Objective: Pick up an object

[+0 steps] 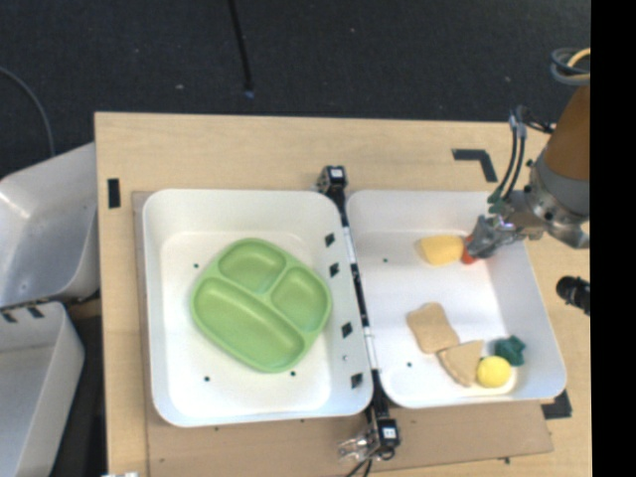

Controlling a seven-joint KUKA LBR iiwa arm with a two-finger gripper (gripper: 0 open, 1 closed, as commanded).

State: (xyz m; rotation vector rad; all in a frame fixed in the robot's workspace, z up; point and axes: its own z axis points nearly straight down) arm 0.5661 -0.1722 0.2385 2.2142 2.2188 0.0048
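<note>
Overhead slanted view of a pale wooden worktop (248,152) carrying two shallow white bins side by side. The left bin (164,366) holds a green divided plate (260,304) with three compartments, lying flat near the bin's middle. The right bin (522,306) holds the loose items: a yellow lump (439,249) in the upper part of the bin, a tan slice of bread (431,327) lower down, a second tan wedge (460,363) touching the first slice at its lower right, a yellow ball (494,372) resting against that wedge near the bin's lower right corner, and a small dark green piece (511,347) just above the ball.

The arm (566,167) enters from the right (orange band visible above the wrist), and its end effector (481,238) hangs low over the upper right part of the right bin, just beside the right end of the yellow lump. A small red-orange patch (467,256) shows at the tip, between the end effector and the lump; what it belongs to cannot be told. Whether the end effector is open, closed or gripping anything cannot be told either, since its tips are too small and dark to resolve.
</note>
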